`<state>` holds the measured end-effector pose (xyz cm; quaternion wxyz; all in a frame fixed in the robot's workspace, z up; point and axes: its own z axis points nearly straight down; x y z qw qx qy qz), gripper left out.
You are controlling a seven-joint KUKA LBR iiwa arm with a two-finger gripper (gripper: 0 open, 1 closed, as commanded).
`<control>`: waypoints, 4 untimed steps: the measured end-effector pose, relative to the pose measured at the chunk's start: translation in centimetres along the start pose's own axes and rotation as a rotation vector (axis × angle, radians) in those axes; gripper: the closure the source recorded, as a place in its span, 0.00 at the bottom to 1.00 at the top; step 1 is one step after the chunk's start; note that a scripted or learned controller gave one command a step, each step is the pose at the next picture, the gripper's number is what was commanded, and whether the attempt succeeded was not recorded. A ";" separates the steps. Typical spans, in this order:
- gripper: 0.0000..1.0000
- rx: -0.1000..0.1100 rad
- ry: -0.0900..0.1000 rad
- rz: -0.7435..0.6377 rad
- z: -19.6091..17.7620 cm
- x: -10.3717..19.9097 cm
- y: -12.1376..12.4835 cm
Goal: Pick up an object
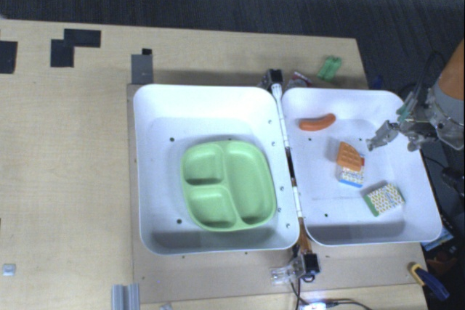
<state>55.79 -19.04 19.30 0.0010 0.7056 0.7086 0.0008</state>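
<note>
You have two white bins side by side on the table. The left bin carries a green divided plate with three compartments, lying flat near the bin's middle. The right bin carries three loose things: an orange sausage near the far wall, an orange and blue packet about mid-bin, and a green patterned sponge nearer the front right corner. All three lie apart from one another, none touching. Your end effector comes in over the right rim of the right bin, its fingers reaching out toward the left above the bin floor. It stands near the packet, up and to the right of it, but apart from it. Nothing sits between the fingers; how wide they stand cannot be made out at this size. Beyond the bins' far edge, a small green thing rests on the table.
</note>
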 end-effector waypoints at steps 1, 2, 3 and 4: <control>0.00 -0.005 -0.001 -0.001 10.7 3.4 2.3; 1.00 -0.011 -0.002 -0.002 9.5 3.4 2.5; 1.00 -0.003 0.001 -0.001 0.0 8.8 -3.2; 1.00 -0.001 0.002 -0.001 -1.4 18.4 1.6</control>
